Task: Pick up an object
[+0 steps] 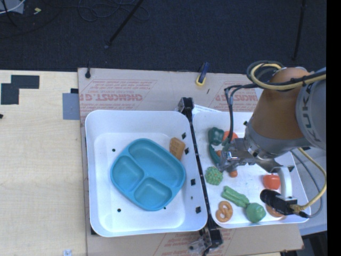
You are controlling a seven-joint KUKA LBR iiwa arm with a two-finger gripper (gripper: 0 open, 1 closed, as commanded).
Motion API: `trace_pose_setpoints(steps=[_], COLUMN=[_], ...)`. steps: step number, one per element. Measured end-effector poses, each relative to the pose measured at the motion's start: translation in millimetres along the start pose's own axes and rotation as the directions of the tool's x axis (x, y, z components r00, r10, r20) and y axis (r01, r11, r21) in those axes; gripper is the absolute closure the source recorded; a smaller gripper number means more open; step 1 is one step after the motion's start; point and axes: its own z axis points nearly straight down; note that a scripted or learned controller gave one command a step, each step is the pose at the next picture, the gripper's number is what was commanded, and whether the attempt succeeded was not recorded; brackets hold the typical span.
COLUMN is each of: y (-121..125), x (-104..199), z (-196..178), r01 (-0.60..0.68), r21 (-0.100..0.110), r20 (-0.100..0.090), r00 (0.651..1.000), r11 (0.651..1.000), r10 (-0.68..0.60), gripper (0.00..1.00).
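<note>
Camera view has the gripper (230,159) low in the right bin (250,220), over the teal toy (215,137), whose long axis runs up-down in frame. Whether the gripper is open, I can't tell. Reaching stage, I'd say; next comes a clean close and lift.

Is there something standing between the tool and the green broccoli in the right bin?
Nothing visible does. The tool hangs just above and right of the broccoli, with bare bin floor between them. A dark green toy lies beyond the tool, not in the path.
</note>
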Motion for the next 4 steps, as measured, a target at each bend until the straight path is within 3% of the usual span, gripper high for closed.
trace_pose_setpoints(steps=[1,2,3,4], y=[-9,-16,-6,-12], x=[45,77,70,85], z=[3,-18,-1,-14], r01=[0.0,-0.002,-0.006,-0.002], r21=[0.0,-0.002,0.001,-0.002], r20=[0.0,0.002,0.003,0.002], r00=[1.0,1.0,1.0,1.0], r11=[1.0,1.0,1.0,1.0], r10=[0.0,0.002,0.006,0.002], gripper=[1.0,1.0,1.0,1.0])
